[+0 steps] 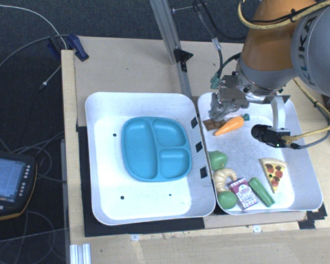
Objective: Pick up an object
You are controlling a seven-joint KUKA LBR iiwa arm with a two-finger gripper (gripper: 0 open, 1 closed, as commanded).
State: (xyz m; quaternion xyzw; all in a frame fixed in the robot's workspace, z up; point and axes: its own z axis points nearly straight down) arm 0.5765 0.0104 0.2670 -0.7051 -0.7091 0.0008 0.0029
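1. Two white bins are set side by side on a tan bench; dark floor and loose cables are seen beyond the bench's left edge.
2. Left bin: a blue divided plate is carried near its middle, nothing else.
3. Right bin: all the candidate objects are carried here. An orange carrot lies near the far left corner; a green piece sits by the left wall; a beige ring, a second green piece, a dark red packet and a green stick are packed along the near edge; a pizza slice lies toward the near right.
4. The gripper is lowered over the far left corner, just beside or touching the carrot's thick end. Whether it is open or closed cannot be told; nothing is seen held.
5. Step judged: descent onto the carrot, grasp not yet made.
6. For a good grasp, the carrot should be straddled across its narrow width at mid-body, not at the tip.
7. Room is tight: the far wall and the divider between the bins are close, so a straight vertical lift is advised.
8. Open floor is left in the bin's middle and far right; a black part of the arm hangs there.
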